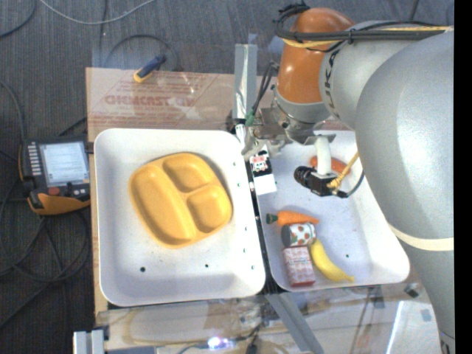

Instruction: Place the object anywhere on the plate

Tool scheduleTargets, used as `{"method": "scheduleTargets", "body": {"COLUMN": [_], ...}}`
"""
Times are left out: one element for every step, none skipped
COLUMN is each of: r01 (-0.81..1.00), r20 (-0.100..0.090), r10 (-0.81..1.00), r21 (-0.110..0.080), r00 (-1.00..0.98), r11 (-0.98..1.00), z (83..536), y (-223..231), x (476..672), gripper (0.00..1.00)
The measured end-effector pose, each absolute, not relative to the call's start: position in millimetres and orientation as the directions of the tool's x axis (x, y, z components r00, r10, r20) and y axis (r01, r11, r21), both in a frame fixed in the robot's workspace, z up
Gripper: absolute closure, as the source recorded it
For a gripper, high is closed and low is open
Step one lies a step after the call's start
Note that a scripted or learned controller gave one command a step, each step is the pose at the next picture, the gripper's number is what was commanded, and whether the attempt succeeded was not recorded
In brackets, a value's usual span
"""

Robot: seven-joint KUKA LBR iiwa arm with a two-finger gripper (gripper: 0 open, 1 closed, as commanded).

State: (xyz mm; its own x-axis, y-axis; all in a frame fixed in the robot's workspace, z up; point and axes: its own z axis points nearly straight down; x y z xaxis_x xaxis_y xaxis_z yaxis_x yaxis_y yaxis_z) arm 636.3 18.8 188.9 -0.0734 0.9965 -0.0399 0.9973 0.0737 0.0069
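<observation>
Nearest the camera, at the front of the right bin [354, 220], four items lie grouped close together: a banana [330, 264], a red packet [298, 265] just beside it, a small can [298, 234] touching the packet's far end, and a carrot [293, 217] directly beyond the can. All four rest loose on the bin floor, well apart from the target, so each is judged a candidate for the object to be moved. Which one the program has selected cannot be determined. The left bin [118, 271] carries the yellow plate [181, 198], a sectioned dish lying flat near the bin centre with all compartments bare. This placement gives clearance on every side and accepts a drop in any section. No item lies on the plate, so the transfer is judged not yet done. Farther back, the gripper [259, 169] sits low over the ridge where the two bins meet, at the left margin of the right bin. Whether it is clamped, released or carrying anything cannot be told from this angle. Beyond the bins, a cardboard sheet [162, 102] covers the bench, with a blue-handled tool [150, 67] at its far edge.
</observation>
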Motion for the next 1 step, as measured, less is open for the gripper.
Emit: {"method": "scheduleTargets", "body": {"r01": [0.995], "r20": [-0.039], "r10": [0.995], "r21": [0.006], "r00": [-0.095], "r11": [0.095], "z": [189.4], "y": [18.4], "x": [636.4], "gripper": [1.00]}}
